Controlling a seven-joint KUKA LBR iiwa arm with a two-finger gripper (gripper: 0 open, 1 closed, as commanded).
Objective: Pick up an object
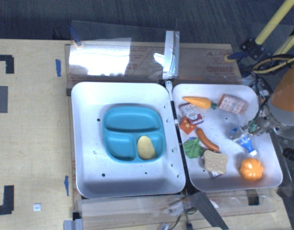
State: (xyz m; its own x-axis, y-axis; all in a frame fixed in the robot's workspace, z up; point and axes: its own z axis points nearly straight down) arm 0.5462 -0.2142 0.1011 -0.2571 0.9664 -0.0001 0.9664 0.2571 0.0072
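My gripper (246,130) is low in the right bin (269,178), near its right wall. Just under it lies a small blue and white object (247,143); whether the two touch is unclear. An orange pumpkin (251,169) sits at the bin's front right. A carrot (197,101) and a pink box (231,104) lie at the back. On the bin's left side are a white packet (189,110), a red piece (186,125), a sausage (207,139), a green leaf (192,147) and a bread slice (215,162).
The left bin (84,143) holds a blue divided tray (130,121) with a yellow potato (146,147) in its right front compartment. A clear plastic sheet (113,56) stands behind the bins. Cables (266,63) and a yellow pole (278,16) lie at the back right.
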